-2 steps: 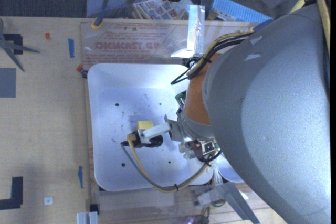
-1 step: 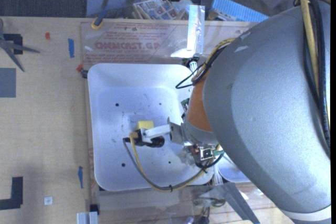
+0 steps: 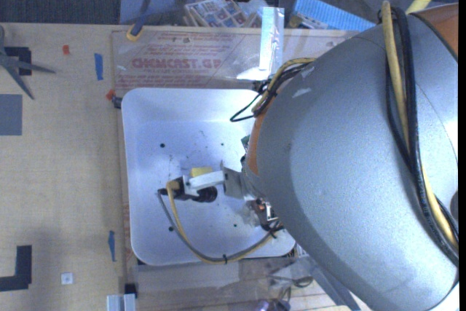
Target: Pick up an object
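Note:
The big grey arm [image 3: 349,156] covers the right half of the view and hangs over the left white bin [image 3: 145,127]. My gripper [image 3: 258,213] is low inside this bin, near its right front part, and the wrist hides most of it. On the bin floor I make out only a few small dark specks [image 3: 162,148]. Nothing can be seen held at the gripper. The arm hides whatever lies under it.
A clear plastic sheet with red lettering [image 3: 182,60] lies behind the bin. The wooden bench [image 3: 58,156] stretches to the left, with bits of blue tape [image 3: 98,66] and a black tool [image 3: 18,62] on it. Boxes and cables crowd the far edge.

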You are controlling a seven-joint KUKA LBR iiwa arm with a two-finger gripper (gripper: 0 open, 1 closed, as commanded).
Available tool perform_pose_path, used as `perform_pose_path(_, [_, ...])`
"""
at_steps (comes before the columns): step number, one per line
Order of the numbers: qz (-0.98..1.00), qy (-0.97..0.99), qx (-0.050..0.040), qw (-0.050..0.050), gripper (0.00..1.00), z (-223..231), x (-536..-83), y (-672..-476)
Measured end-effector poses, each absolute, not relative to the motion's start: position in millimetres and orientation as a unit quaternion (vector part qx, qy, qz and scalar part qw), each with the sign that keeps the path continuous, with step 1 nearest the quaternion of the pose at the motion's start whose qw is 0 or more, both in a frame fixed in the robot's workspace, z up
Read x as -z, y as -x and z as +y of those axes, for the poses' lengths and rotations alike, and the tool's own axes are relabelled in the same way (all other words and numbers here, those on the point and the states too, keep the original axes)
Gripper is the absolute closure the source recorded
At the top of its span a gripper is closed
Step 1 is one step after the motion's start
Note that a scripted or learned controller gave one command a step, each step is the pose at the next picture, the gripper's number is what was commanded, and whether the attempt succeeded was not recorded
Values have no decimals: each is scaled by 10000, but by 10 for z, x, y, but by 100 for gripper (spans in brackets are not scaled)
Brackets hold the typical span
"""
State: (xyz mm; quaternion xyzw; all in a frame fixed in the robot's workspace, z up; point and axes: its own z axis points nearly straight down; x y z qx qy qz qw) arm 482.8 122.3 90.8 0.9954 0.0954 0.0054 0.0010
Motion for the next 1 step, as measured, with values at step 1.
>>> perform_pose_path(1, [975,-9952,-33,-25,100,1202,-901,-5217])
